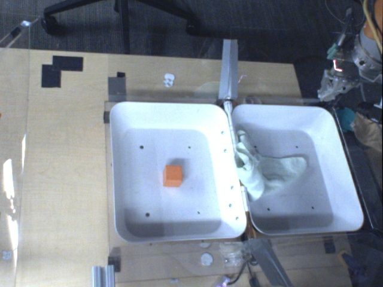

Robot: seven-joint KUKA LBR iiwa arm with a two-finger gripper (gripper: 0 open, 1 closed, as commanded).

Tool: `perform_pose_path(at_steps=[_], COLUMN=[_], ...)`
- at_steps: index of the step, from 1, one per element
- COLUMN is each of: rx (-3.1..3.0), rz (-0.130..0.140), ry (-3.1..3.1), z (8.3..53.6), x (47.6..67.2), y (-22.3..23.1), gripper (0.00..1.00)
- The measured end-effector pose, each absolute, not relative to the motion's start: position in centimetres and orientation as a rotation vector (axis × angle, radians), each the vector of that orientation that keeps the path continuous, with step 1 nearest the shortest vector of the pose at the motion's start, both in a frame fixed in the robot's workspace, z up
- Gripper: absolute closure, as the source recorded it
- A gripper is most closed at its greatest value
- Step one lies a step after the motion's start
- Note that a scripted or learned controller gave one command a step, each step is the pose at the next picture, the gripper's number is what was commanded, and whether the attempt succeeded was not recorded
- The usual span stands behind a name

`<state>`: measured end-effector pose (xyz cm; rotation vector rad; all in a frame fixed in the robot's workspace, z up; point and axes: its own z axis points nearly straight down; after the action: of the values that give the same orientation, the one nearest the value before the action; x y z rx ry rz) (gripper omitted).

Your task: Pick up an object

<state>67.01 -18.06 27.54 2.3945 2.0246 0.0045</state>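
Overhead, the camera view takes in two shallow white bins set side by side on a pale wooden bench (60, 178); the left bin (128, 220) carries a small orange cube (173, 176), which sits on the bin floor a little below and left of the floor's centre, well apart from every wall and touching nothing else; the right bin (335, 214) holds a crumpled pale cloth (269, 171), whitish with a faint green tint, bunched against that bin's left wall and partly riding up toward the rim where the two bins meet, with a flatter lobe spreading toward the middle of the floor; a grey metal bar (229, 70) runs from the bench's far edge down to the seam between the bins; black tape patches (58, 69) lie near the bench's far left corner, and a small white scrap (169, 79) lies on the wood just beyond the left bin's far rim; beyond the bench's far edge the black legs of a chair base (122, 5) spread over dark carpet; the gripper (336, 84) appears at the upper right, past the right bin's far right corner and outside both bins, well apart from cube and cloth; whether it is spread or closed I cannot tell, since its tip is small and lost among cables and clutter.
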Motion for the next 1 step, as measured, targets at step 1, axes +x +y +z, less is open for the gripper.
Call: perform_pose_path(at_steps=[1], rx=[2.276], rz=[0.0], ry=[2.161], z=[19.96], x=[66.95], y=[-19.8], gripper=[1.0])
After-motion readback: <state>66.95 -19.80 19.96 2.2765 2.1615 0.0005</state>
